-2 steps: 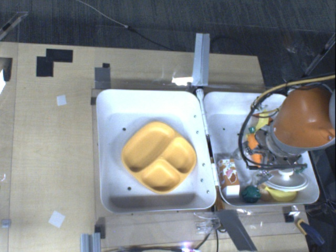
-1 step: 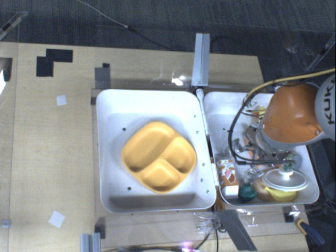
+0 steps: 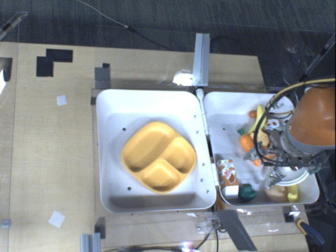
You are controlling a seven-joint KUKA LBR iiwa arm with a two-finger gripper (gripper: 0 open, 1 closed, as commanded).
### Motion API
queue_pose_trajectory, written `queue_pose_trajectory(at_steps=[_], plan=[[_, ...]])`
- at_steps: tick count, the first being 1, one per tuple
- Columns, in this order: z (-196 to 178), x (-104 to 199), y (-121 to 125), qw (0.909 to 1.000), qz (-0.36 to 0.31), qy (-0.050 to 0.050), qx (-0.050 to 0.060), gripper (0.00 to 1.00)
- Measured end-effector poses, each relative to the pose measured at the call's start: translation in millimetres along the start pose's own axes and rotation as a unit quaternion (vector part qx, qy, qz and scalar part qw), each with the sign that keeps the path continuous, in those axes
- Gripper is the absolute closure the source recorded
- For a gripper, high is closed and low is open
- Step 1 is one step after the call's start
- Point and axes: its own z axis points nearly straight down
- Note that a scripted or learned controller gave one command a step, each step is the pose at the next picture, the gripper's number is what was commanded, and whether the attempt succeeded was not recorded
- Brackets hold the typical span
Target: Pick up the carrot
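The small orange carrot with a green top [image 3: 245, 140] is lying in the right shallow white plastic bin [image 3: 220, 109], crowded in with a yellow banana-shaped toy [image 3: 256, 121] just above it and more orange bits under the wrist. The end effector [image 3: 265, 159] is parked low right beside that pile, but whether it's open, closed or gripping anything can't be told; it's buried under the orange-banded grey arm [image 3: 312, 119] and its looped cables.

Biggest risk, as it's judged from here: the wrong item gets pinched. Everything there is smooth, glossy, rounded toy plastic, so a tapered carrot could easily be squirted sideways or nudged against the banana instead of being caught. The small brown-and-white carton [image 3: 227, 173] and the dark green lumpy thing [image 3: 247, 193] sit nearer the front wall and could be bumped too.

In the left white bin [image 3: 110, 140] a yellow three-compartment moulded plate [image 3: 159, 156] is sitting, well apart from the action. The tabletop [image 3: 47, 156] looks like pale matte wood.
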Motion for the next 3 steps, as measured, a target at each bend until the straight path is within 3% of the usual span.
queue_pose_trajectory(at_steps=[1, 2, 3], plan=[[16.0, -38.6, 9.5, 0.9999, -0.012, -0.002, 0.001, 0.00], [16.5, -101.9, 19.8, 0.9969, -0.079, -0.003, 0.000, 0.00], [2.6, -105.2, 18.8, 0.9969, -0.078, -0.007, 0.003, 1.00]])
